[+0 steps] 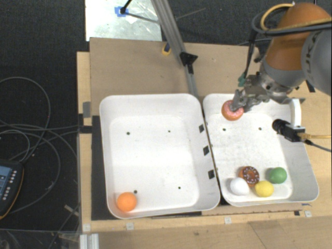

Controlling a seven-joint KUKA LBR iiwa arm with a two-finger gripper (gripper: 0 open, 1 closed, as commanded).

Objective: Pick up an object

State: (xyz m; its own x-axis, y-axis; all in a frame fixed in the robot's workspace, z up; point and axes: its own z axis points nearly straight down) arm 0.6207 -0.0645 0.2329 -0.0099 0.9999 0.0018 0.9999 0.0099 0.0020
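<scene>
Arm enters from right, orange band above the wrist, gripper (239, 106) down at the far left corner of the right bin (298, 193). Fingers clenched around a pink frosted donut (231, 111); donut sits between them, near the bin's far rim, can't tell if it's lifted off the floor or touching. Near edge of right bin: chocolate sprinkled donut (250, 175), white ball (239, 186) just beside it, yellow ball (264, 189) and green ball (278, 175) close together, all well apart from the gripper. Left bin (150, 100): orange ball (126, 202) in the near left corner. Bins side by side on brown tabletop (135, 66). Cables (31, 139) on dark floor at left.
</scene>
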